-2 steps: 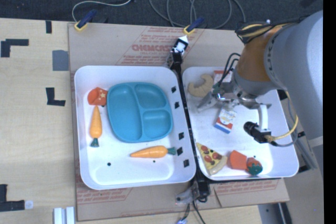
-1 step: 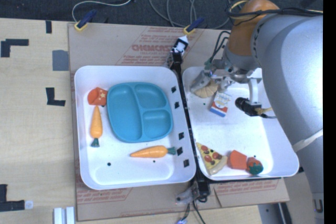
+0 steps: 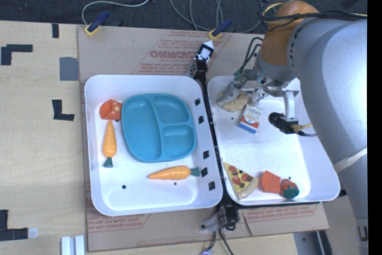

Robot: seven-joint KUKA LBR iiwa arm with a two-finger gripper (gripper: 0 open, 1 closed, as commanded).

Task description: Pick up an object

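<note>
The grey arm (image 3: 334, 86) is taking up the right side of the view, its orange band (image 3: 285, 33) bending over the far end of the right bin (image 3: 301, 164). The left bin (image 3: 95, 182) is lying beside it, the two touching along a black-clipped seam. In the left bin a blue divided plate (image 3: 160, 127) is sitting near the middle, with one toy carrot (image 3: 109, 141) lying just beside its left edge and another toy carrot (image 3: 171, 174) lying in front of it; a red toy tomato piece (image 3: 110, 108) is resting at the first carrot's far end. The gripper (image 3: 234, 95) is reaching down into the right bin's far left corner, over a tan bread-like toy (image 3: 234, 103); whether its fingers are apart or closed I cannot tell. A small white, blue and red carton (image 3: 249, 119) is lying just beside that toy. Along the near edge a toy pizza slice (image 3: 240, 179), an orange-red block (image 3: 270, 182) and a small red-and-green toy (image 3: 289, 189) are lying in a row.
</note>
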